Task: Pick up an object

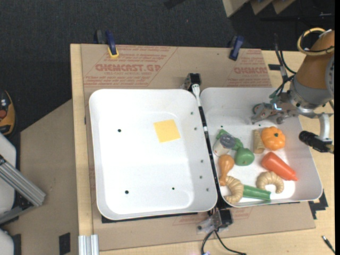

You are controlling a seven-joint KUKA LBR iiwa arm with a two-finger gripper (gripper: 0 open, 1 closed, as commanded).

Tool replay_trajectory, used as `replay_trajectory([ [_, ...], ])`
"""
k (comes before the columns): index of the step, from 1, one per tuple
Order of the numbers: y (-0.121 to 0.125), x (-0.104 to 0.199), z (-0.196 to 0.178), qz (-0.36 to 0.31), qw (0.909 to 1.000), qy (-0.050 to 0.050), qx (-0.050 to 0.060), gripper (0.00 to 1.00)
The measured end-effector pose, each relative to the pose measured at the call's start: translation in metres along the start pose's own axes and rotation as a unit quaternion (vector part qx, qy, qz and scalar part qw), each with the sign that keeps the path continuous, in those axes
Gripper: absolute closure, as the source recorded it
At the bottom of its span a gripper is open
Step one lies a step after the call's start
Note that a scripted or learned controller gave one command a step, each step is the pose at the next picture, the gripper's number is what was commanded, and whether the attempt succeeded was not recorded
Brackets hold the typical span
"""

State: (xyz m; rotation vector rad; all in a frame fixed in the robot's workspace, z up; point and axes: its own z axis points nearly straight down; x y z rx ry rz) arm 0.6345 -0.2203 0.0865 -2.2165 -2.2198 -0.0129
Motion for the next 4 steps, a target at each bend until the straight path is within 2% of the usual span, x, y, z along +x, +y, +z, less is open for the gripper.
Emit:
replay_trajectory([
  [1,0.029,0.080,0.005,0.000,0.9999,-0.004,0.011,0.00],
  [2,-0.008,0.035,0.002,0.003,1.0000,-0.005,0.004,0.00],
  [3,-0.059,0.049,0.002,0.002,1.0000,-0.004,0.004,0.00],
  [4,-0.056,0.048,-0.009,0.001,1.0000,-0.005,0.000,1.00],
])
